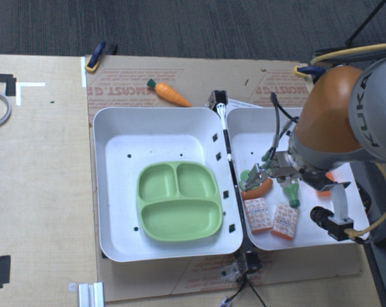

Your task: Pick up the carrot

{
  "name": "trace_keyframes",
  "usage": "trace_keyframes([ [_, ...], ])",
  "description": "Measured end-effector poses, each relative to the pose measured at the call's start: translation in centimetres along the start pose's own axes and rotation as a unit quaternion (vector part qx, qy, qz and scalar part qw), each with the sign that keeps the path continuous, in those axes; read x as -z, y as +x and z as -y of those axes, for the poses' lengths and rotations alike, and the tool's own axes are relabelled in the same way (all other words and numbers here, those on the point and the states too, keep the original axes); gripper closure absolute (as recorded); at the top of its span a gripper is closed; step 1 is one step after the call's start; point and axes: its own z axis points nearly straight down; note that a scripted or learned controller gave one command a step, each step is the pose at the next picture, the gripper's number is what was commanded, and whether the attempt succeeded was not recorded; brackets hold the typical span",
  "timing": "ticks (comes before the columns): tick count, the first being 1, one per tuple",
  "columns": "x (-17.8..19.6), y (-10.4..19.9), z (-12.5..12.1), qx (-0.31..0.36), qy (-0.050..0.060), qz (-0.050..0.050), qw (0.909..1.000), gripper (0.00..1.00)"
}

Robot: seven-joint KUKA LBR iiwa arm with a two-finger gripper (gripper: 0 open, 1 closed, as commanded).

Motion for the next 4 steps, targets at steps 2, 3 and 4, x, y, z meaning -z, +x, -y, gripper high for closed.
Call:
trace_keyframes([
  [2, 1.0, 0.0, -0.1, 0.000, -0.001, 0.001, 1.0000, 0.00],
  [3, 0.0, -0.3, -3.4, 0.036, 0.000, 0.001, 0.9994, 0.00],
  [4, 0.0, 3.0, -1.7, 0.081, 0.000, 0.000, 0.9967, 0.00],
])
